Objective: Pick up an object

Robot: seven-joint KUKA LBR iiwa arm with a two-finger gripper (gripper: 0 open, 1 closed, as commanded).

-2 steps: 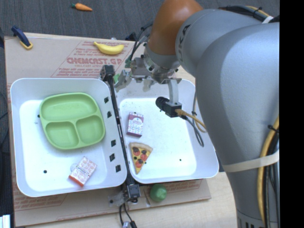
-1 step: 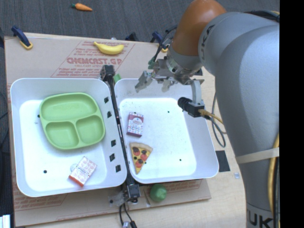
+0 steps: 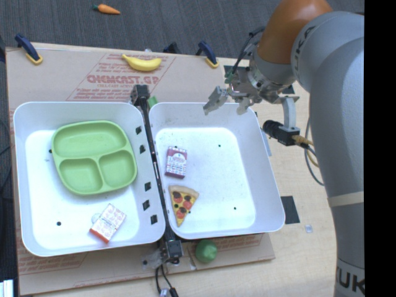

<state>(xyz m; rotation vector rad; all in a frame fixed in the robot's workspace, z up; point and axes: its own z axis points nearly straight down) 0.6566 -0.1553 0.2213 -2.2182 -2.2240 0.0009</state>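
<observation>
In the right bin (image 3: 260,166) a small maroon and white carton (image 3: 176,161) lies near the left wall. A toy pizza slice (image 3: 182,203) lies just in front of it. The left bin (image 3: 31,184) holds a green divided plate (image 3: 94,156) and a small red and white box (image 3: 107,221). My gripper (image 3: 229,102) hangs over the right bin's far rim, well above and to the right of the carton. Its fingers (image 3: 212,101) stand spread apart, open, with nothing between them.
A toy banana (image 3: 142,61) lies on the cardboard behind the bins, and a green ball (image 3: 206,250) sits in front of the right bin. A toy carrot (image 3: 106,8) lies on the floor. Blue clamps (image 3: 28,48) grip the board's far edge.
</observation>
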